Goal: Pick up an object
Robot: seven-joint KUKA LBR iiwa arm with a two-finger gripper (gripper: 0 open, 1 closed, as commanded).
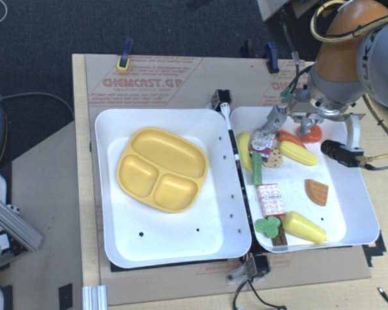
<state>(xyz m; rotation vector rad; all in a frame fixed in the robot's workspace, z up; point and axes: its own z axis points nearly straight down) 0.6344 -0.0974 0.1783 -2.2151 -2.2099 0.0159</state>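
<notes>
Left bin (110,173): a yellow divided plate (161,168). Right bin (355,205): toy food, including a corn cob (298,153), a tomato (312,133), a yellow pepper (304,227) and a small carton (270,199). The hand (286,123) sits over the far end of the right bin beside the corn; whether it is open or closed cannot be told.

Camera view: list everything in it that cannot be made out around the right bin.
- The red toy piece behind the yellow toy corn cob: partly covered by the gripper, so its kind is unclear.
- The small white printed carton: print too small to read.
- The brown flat piece under the green toy broccoli and the yellow toy lemon-like piece: mostly covered by both.
- The grey arm: cut off by the right edge.
</notes>
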